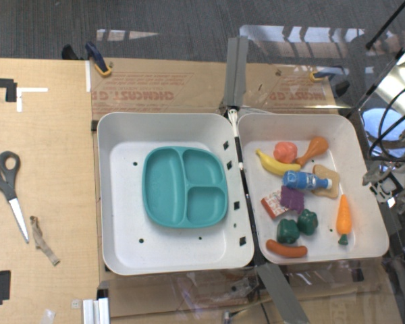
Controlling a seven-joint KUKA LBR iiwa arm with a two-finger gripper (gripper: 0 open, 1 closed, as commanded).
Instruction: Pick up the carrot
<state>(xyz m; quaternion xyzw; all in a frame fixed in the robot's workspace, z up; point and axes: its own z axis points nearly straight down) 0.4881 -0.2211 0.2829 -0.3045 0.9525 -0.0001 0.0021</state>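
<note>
the gripper (385, 181) sat at the far right, just outside the right bin's (364, 147) rim, a dim metal shape among cables; whether it was released or clenched could not be told from this view, and nothing showed in its hold.

the carrot (343, 219) lay just below and to the left of it, inside the right bin against that same right wall, pointing roughly up-down with its green stub at the lower end. further left from the gripper came a blue bottle (304, 179) on a pale bread-like piece, a purple block (292, 198), a green pepper (308, 221), a banana (275, 164) and a sausage (286, 250). well beyond, in the left bin (115, 181), rested a teal divided plate (185, 186).

the likely trouble was the wall: with the carrot hugging it, a descending finger could strike the rim or land on the sloped side and miss. a grasp along the carrot's length rather than across it would probably slip off the tapered body.
</note>
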